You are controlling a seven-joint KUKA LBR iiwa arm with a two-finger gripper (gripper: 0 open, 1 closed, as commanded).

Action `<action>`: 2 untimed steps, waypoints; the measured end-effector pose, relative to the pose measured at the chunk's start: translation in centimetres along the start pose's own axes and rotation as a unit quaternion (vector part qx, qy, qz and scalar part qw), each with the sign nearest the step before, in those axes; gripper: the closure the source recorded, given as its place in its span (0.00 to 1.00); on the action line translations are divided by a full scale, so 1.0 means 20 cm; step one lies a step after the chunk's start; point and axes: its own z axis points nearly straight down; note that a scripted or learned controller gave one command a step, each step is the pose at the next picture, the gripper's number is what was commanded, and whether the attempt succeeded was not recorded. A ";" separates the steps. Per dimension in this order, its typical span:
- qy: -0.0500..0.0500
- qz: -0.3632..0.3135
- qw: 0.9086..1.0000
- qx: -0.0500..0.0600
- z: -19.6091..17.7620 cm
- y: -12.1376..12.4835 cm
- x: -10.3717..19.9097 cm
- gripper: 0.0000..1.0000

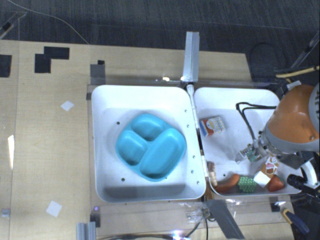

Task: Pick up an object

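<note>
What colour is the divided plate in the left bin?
Light blue, plain with no pattern; the divided plate shows clearly in the camera view, lying in the left bin.

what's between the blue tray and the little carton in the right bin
In the camera view, the divider where the two bins' rims meet runs between the blue tray and the small carton; otherwise just bare white bin floor.

The left bin [102, 149] is largely taken up by a blue divided tray [151, 146] (margins stay open). The right bin's [225, 96] near edge is crowded by small items [246, 183]; a carton [212, 125] lies farther back.
</note>
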 end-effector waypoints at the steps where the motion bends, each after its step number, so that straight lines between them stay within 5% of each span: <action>1: 0.000 0.000 1.000 0.000 0.00 0.00 0.00 0.00; 2: -0.001 -0.001 1.000 -0.002 -0.05 0.01 0.00 1.00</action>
